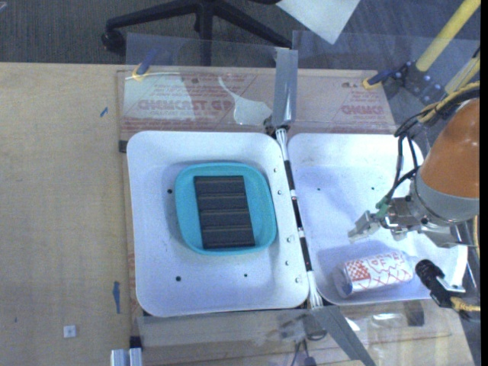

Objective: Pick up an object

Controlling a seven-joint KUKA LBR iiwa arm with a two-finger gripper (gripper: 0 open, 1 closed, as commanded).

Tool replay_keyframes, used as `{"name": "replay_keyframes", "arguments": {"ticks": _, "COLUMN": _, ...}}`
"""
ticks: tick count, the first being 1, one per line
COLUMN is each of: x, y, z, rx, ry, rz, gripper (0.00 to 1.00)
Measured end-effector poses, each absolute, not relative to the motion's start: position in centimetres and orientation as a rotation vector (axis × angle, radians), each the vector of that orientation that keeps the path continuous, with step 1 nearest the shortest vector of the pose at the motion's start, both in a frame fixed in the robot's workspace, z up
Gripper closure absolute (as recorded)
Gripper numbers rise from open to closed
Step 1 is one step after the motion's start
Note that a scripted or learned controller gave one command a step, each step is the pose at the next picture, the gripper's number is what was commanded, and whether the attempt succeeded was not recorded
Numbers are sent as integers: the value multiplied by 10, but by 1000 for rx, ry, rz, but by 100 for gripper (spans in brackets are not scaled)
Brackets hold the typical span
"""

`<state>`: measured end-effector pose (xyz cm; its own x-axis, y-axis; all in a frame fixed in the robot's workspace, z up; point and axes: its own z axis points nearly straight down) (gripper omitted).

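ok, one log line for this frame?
gripper: right bin, above packet, not holding | packet: near edge of right bin | teal tray: left bin, untouched

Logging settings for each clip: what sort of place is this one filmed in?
Probably a robotics lab or test workspace. Two white bins sit on a wooden bench, a grey-and-orange robot arm reaches in, and an office chair base stands on carpet behind.
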<state>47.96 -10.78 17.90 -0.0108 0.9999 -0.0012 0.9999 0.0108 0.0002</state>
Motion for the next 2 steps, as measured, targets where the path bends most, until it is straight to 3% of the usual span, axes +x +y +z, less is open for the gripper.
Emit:
{"name": "replay_keyframes", "arguments": {"ticks": 1, "x": 481, "y": -102, "z": 88, "rx": 1978, "ry": 2434, "rz": 7, "gripper": 0}}
{"name": "replay_keyframes", "arguments": {"ticks": 2, "x": 483, "y": -102, "z": 99, "rx": 1977, "ry": 2430, "rz": 10, "gripper": 100}}
